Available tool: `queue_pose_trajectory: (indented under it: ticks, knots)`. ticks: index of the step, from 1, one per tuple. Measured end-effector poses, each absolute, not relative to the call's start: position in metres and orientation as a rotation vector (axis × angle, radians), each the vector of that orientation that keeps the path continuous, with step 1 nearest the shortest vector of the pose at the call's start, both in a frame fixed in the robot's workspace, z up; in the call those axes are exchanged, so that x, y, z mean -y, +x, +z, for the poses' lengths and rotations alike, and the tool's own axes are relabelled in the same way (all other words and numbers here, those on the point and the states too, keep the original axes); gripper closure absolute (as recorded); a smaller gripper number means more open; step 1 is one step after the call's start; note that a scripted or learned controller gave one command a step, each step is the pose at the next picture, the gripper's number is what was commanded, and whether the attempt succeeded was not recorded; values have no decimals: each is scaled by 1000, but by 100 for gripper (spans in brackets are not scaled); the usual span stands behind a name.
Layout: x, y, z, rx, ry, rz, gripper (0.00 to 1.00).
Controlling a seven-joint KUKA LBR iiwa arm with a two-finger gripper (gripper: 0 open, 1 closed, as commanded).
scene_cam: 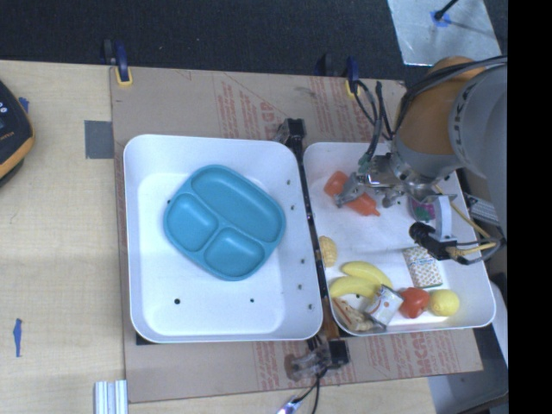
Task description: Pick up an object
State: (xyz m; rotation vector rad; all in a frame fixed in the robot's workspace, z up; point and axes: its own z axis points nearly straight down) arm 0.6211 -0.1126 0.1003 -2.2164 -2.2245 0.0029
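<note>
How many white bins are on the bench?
2. The left bin holds a blue divided plate. The right bin sits beside it, with toy food piled along its near edge and the pincer over its far part.

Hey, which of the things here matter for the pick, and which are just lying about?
In play:
gripper, low over the right bin
orange-red piece beside the gripper
banana, tomato, lemon, checkered packet, other possible picks in that bin

Lying about:
blue divided plate in the left bin
yellow-black device at the bench's edge
</note>
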Motion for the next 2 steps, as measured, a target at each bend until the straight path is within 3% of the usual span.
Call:
queue_pose_trajectory:
  ticks: [1,2]
  knots:
    - [102,656,92,2226,-2215,3,0]
    - [103,657,103,2227,-2213,4,100]
